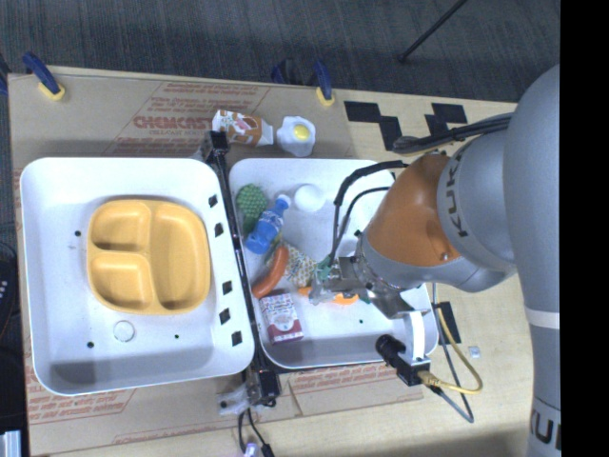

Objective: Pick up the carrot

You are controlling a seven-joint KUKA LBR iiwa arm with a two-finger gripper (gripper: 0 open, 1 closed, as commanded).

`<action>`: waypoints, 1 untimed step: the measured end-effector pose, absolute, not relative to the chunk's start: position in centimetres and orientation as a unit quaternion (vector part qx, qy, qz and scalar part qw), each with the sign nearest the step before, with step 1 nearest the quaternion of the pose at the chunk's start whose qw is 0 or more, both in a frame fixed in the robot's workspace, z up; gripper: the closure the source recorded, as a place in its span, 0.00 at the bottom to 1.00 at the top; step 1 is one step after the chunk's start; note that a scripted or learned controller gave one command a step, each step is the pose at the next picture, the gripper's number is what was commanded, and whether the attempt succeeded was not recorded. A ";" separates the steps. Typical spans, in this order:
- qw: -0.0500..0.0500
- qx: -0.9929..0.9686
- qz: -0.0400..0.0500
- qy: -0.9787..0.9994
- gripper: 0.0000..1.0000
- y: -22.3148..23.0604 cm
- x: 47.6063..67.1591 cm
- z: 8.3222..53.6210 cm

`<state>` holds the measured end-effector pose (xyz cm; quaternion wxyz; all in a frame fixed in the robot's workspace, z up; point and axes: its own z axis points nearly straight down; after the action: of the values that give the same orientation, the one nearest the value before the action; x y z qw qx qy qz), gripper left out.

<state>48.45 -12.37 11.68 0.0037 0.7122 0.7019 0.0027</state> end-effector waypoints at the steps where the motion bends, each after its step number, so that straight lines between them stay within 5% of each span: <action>1: 0.000 0.683 0.001 0.730 1.00 -12.3 55.4 10.5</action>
<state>55.41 -12.30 10.47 0.0002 0.6829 0.7305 0.0006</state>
